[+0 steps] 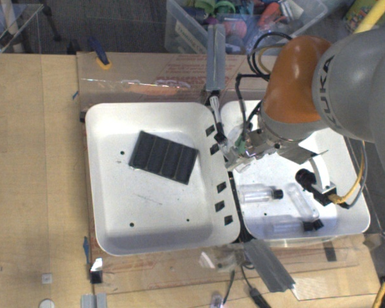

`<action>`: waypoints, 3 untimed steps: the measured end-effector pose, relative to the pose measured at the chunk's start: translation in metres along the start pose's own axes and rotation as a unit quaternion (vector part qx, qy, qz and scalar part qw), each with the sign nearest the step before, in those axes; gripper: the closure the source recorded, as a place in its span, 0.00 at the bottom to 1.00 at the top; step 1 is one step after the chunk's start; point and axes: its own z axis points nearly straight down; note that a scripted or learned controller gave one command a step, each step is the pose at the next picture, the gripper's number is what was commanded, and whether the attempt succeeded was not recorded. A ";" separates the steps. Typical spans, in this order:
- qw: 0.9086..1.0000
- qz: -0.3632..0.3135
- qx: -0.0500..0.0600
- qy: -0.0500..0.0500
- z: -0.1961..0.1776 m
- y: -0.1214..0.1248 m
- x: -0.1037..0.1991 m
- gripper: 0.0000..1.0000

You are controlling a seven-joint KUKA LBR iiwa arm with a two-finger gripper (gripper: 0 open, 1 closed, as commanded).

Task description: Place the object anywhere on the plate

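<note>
Dark and ribbed, the plate [163,157] is lying flat in the left bin [109,191], well apart from the gripper [244,149]; the arm [301,76] is reaching in over the right bin [361,218], with the gripper hanging just beside the wall between the two bins; whether it is apart or together I cannot tell, and nothing is showing in its grasp. A clear tube [260,193] with a black cap is lying on the right bin's floor near the gripper, and a second clear tube [303,204] is lying further right; either is likely the object. The pick seems not yet done; next the gripper is needing to drop onto a tube, close, lift, and carry it across to the plate.
</note>
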 end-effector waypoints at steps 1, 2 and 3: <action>0.999 -0.040 0.002 0.001 0.000 -0.040 0.044 1.00; 0.989 0.150 0.001 0.000 -0.080 -0.064 0.078 1.00; 0.989 0.150 0.001 0.000 -0.080 -0.064 0.079 0.00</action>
